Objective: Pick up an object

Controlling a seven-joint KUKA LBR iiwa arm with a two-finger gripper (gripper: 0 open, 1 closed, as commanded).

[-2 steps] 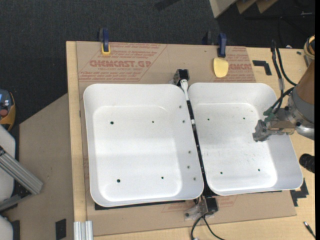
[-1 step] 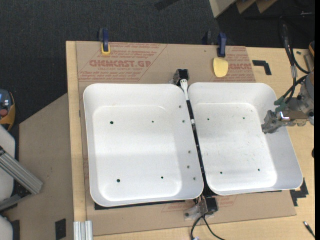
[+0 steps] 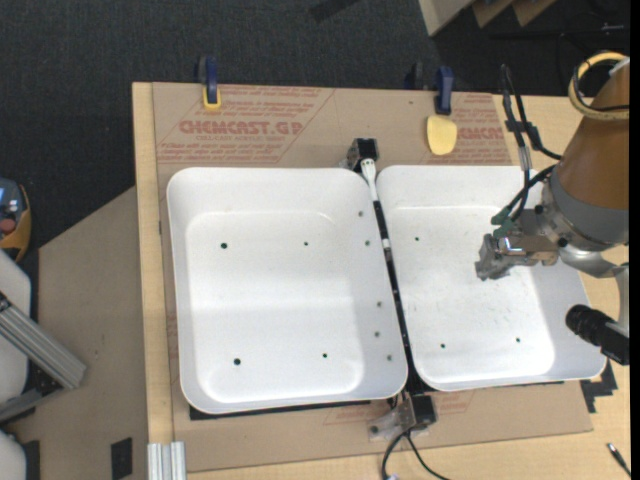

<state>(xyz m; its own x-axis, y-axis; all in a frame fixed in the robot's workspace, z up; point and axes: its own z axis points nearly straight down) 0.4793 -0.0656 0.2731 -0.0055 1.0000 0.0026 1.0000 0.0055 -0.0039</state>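
Observation:
My gripper (image 3: 496,258) hangs over the right white bin (image 3: 440,363), in its right half and a little above the middle. It points to the left, low over the bin floor. The grey wrist and the orange band of the arm (image 3: 600,168) reach in from the right edge. I see nothing in the gripper. A small yellow object (image 3: 441,134) lies on the brown board just beyond the right bin's far rim, well away from the gripper.
The left white bin (image 3: 200,298) sits beside the right one, and a black cable (image 3: 385,248) runs along the seam between them. Two blue clamps (image 3: 209,72) (image 3: 444,80) hold the brown board's far edge. Cables hang beside the arm at the right.

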